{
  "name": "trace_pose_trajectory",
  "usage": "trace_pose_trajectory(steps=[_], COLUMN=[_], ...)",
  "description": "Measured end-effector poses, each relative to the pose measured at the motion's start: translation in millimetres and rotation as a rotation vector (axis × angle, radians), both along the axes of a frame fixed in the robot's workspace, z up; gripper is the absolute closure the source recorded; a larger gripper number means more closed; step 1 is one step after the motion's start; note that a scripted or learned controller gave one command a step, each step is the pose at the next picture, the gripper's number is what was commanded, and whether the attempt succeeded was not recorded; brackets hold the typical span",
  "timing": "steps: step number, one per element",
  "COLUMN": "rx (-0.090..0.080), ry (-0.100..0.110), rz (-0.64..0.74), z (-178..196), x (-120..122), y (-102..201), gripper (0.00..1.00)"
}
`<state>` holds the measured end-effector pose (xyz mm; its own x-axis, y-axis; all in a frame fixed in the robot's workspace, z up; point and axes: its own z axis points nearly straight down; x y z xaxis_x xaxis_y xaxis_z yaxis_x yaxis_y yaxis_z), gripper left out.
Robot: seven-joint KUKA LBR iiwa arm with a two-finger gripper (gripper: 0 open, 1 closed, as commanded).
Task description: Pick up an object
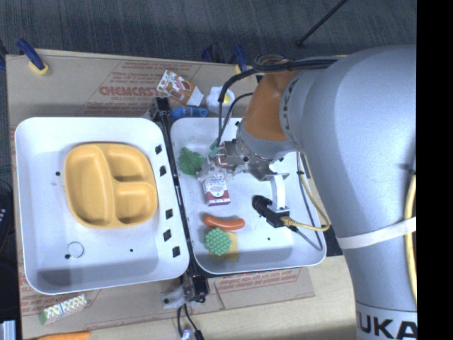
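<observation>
from my seat i see the arm (354,133) reaching in from the right, its orange band (267,112) over the far part of the right bin (301,252). the gripper (225,157) sits low over that bin's far left area, with the wrist blocking much of it. from this angle i cannot tell whether it is open or closed, or whether it has hold of anything.

the things i could pick all lie in the right bin, along its left half. a green leafy toy (190,161) is just left of the gripper, close to the bin's left wall. a small red and white carton (216,190) lies just in front of the gripper, so close that i cannot say if they touch. nearer to me is an orange sausage (224,223), lying crosswise, and right beside it a green and yellow block (220,243) near the front wall.

the left bin (28,190) holds a yellow divided tray (110,183), lying flat, well apart from the gripper.

on the table beyond the bins i see a small printed packet (174,85) and a blue clamp (32,55) at the far left corner. a pale wrapped packet (64,308) lies in front of the left bin.
</observation>
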<state>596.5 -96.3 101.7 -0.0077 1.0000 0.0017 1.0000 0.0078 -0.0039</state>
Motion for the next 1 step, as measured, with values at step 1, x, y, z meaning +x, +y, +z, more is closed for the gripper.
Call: trace_pose_trajectory(steps=[1], rx=[-0.001], ry=[-0.002], rz=[-0.011], z=[100.1], x=[20.7], y=[21.9], gripper=[1.00])
